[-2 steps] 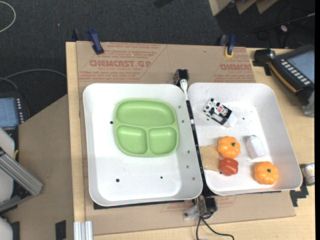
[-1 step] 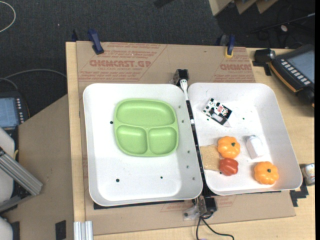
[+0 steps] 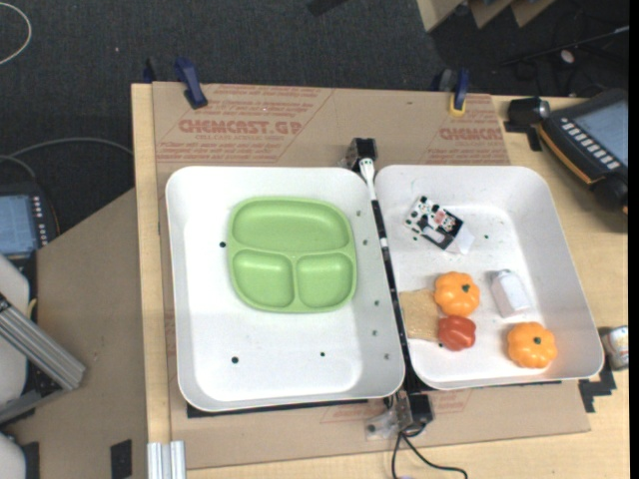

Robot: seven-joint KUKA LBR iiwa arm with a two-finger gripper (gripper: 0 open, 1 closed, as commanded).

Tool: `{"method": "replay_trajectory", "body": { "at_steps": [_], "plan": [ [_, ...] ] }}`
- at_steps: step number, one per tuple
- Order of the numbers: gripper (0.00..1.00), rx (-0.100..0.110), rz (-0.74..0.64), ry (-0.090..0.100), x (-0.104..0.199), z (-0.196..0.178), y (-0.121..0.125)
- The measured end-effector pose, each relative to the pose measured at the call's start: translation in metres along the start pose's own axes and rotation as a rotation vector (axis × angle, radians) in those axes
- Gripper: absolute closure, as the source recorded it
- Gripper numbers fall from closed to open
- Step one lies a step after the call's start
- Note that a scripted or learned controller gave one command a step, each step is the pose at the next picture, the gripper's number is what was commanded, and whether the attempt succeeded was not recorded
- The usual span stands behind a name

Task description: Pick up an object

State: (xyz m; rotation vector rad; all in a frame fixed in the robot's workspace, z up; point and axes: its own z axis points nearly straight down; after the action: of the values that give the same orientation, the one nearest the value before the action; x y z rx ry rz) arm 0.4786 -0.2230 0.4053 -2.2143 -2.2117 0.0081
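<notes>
"CHEMCAST" is printed in red on the brown protective sheet (image 3: pixel 300 118) under the two bins. A green divided plate (image 3: pixel 293 252) is seen in the left bin (image 3: pixel 200 367). In the right bin (image 3: pixel 559 228) are found a black-and-white patterned item (image 3: pixel 436 221), two small orange pumpkins (image 3: pixel 456 292) (image 3: pixel 530 344), a red tomato-like piece (image 3: pixel 456 332) touching the first pumpkin, and a small white block (image 3: pixel 510 290). The gripper's state cannot be told.

Matt green plastic tray (image 3: pixel 292 253)
</notes>
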Motion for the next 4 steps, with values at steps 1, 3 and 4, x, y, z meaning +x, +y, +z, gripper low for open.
{"method": "replay_trajectory", "body": {
  "at_steps": [1, 3, 4],
  "plan": [
    [1.0, -0.012, -0.007, -0.005, 0.002, 0.079, 0.144],
    [1.0, -0.033, -0.001, -0.015, -0.002, -0.051, 0.085],
    [1.0, -0.006, 0.0, -0.003, -0.001, 0.026, 0.068]
  ]
}}
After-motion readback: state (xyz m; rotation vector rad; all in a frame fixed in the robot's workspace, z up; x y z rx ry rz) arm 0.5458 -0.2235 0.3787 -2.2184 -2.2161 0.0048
